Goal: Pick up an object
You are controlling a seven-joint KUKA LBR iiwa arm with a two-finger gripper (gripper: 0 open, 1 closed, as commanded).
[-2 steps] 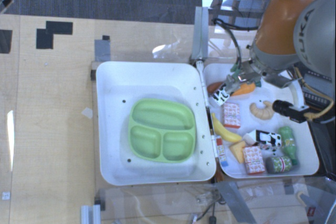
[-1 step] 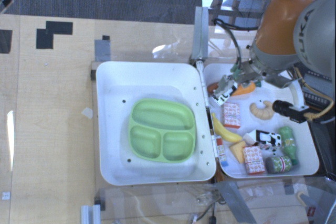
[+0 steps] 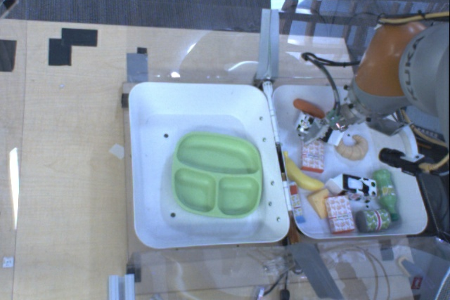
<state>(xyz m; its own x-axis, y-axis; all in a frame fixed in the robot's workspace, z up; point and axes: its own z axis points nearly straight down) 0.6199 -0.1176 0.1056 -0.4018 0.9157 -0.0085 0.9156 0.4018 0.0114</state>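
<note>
Nearest, a croissant (image 3: 352, 146) lies just beside the hand (image 3: 332, 124), grip perhaps unreadable.

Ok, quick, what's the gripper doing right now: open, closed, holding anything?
Gripper: cannot be told from this view; it is low in the right bin, beside the croissant.

Arm (image 3: 411, 67) cut off by right edge. Gripper (image 3: 336, 121) tip too small and cluttered; finger state unreadable. Green bottle (image 3: 386, 191) partly behind black bracket (image 3: 404, 159). Print on 2 red-white cartons (image 3: 339, 213) illegible.
</note>
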